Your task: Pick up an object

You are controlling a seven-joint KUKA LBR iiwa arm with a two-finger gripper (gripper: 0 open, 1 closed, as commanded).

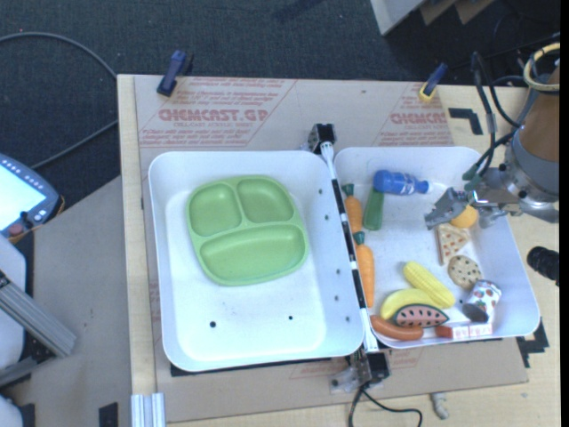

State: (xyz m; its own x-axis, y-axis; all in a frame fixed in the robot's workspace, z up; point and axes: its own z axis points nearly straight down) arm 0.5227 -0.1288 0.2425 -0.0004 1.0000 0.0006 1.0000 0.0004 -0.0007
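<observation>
Dark carpet surrounds the bench [267, 105], which we find carrying 2 shallow white bins side by side: the left bin [178, 310] with a green divided plate [247, 229], and the right bin [516, 265] crowded with toy food. We note a blue bottle [397, 182], a green piece [373, 208], 2 carrots by the divider [364, 269], a corn cob [428, 285], a watermelon slice [418, 314], a sausage [396, 329] and a cookie [463, 269]. In our judgement the main risk is the crowding: fingers closing near packed items may pinch 2 or skid off a rounded one, and the bin wall is close. The gripper [455, 210] sits low at the right bin's far side, over a small orange item [463, 215]. We cannot tell how far it is open, nor whether it holds that item.
</observation>
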